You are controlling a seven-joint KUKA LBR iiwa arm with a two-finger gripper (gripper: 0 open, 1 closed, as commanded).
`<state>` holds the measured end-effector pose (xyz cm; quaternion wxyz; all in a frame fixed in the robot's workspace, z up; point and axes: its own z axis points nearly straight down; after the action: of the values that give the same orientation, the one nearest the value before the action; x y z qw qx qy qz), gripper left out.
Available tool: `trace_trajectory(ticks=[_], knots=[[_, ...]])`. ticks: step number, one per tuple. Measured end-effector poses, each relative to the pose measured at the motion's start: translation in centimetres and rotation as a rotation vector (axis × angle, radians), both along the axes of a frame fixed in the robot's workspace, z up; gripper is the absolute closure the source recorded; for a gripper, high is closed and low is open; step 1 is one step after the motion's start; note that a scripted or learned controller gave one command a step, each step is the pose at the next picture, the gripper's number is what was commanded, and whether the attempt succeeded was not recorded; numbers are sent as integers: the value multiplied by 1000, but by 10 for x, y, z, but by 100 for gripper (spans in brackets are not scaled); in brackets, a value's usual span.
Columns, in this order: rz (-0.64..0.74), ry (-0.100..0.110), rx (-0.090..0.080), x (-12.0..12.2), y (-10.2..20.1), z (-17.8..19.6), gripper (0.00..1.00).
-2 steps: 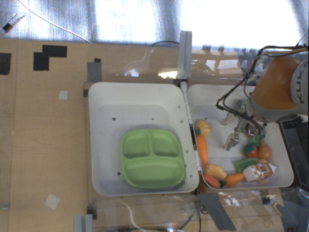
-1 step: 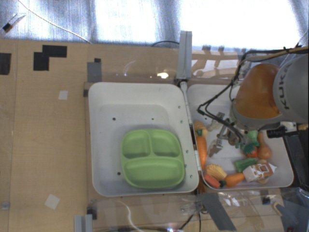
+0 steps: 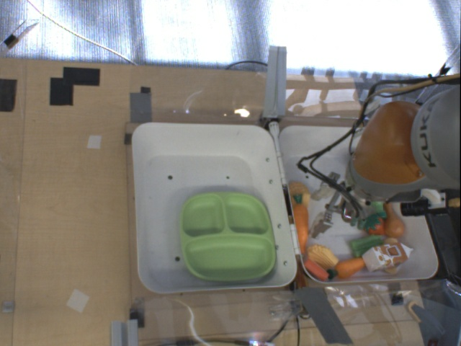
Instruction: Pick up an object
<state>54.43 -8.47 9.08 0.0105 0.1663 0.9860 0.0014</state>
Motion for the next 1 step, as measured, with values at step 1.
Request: trace_trajectory(ticks=[1], knots=[[-146,-2,1,-11,-1,0,0]])
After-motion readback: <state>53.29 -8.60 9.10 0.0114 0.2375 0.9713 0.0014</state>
